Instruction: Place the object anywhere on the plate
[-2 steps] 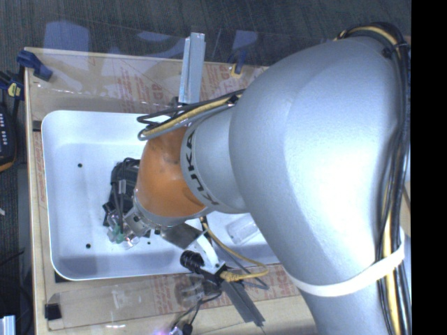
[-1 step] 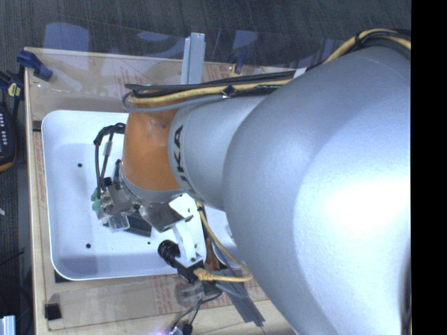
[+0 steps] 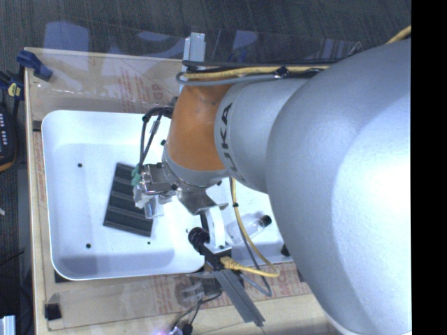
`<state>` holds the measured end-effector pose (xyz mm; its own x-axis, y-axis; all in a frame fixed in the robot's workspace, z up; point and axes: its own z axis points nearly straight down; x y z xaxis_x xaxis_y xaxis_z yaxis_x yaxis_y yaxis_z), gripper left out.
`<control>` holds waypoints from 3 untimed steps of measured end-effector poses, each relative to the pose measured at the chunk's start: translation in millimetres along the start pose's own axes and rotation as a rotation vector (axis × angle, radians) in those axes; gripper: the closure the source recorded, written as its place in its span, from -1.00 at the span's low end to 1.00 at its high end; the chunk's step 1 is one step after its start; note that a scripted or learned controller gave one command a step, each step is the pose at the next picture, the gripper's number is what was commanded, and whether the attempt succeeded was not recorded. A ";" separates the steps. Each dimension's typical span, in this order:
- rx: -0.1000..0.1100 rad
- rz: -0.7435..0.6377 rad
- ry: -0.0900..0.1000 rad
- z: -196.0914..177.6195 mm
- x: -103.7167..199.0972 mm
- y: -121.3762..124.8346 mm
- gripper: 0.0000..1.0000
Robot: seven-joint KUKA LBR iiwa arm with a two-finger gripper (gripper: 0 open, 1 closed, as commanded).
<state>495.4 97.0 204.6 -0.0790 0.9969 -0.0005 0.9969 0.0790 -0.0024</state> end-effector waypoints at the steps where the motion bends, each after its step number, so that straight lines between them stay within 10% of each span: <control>1: -0.008 0.104 0.002 109.8 10.1 49.7 1.00; 2: -0.008 0.535 0.002 110.1 33.0 28.4 1.00; 3: 0.003 0.799 0.003 13.6 -11.3 -0.3 1.00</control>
